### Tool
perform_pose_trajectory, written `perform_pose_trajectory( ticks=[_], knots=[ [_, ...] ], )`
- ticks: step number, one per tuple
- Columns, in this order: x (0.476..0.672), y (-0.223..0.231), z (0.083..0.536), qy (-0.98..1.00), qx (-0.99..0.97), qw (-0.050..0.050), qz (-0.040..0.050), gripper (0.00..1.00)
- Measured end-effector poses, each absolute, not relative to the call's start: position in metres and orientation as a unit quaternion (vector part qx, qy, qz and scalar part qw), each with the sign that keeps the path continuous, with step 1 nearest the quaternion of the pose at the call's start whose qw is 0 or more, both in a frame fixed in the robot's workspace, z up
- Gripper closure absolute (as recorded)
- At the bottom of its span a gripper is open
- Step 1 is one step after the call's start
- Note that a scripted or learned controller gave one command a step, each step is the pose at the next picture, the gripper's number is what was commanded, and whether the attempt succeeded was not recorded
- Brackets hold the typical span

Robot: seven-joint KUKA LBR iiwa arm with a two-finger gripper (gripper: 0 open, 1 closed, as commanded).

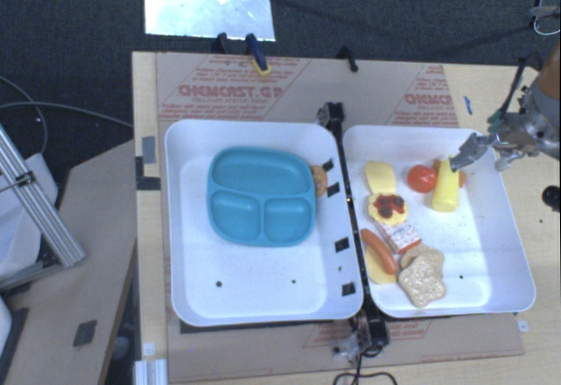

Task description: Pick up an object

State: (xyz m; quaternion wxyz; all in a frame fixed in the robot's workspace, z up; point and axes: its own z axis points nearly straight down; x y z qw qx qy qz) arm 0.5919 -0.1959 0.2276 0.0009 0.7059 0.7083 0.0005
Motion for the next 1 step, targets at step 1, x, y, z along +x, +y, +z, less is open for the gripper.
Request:
perform_pose_trajectory(
  ticks=[1],
  knots=[
    [0.6204,-0.1921,0.1413,0.71,0.705,-0.002,-0.0007,0.0]
  ],
)
